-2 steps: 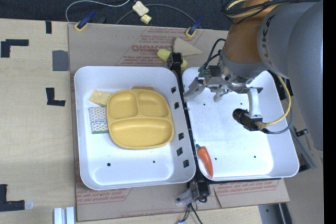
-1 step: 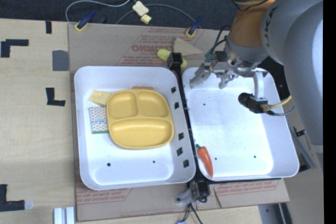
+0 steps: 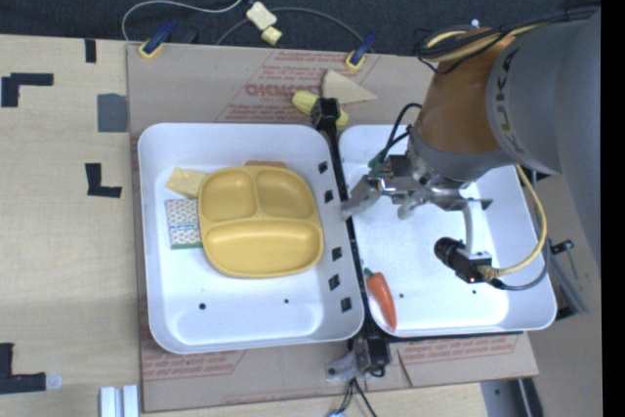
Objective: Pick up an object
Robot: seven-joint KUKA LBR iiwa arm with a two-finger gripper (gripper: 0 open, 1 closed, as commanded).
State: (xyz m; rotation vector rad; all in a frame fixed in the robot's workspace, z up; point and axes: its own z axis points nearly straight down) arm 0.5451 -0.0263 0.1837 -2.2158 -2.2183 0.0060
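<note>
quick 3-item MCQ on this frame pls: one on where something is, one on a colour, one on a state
1. Where does the carrot lie?
A. On the yellow tray
B. In the right bin, near its left wall
C. On the cardboard outside both bins

2. What colour is the divided tray in the left bin?
A. Yellow
B. Blue
C. Red

3. How does the divided tray sit?
A. Leaning on edge against the bin wall
B. Hanging from the gripper
C. Flat on the bin floor, compartments facing up

Answers:
1. B: the orange carrot rests on the floor of the right bin, close beside the divider.
2. A: the tray is plainly yellow against the white bin.
3. C: all its compartments face the camera, and the gripper is over the right bin, apart from it.
</note>
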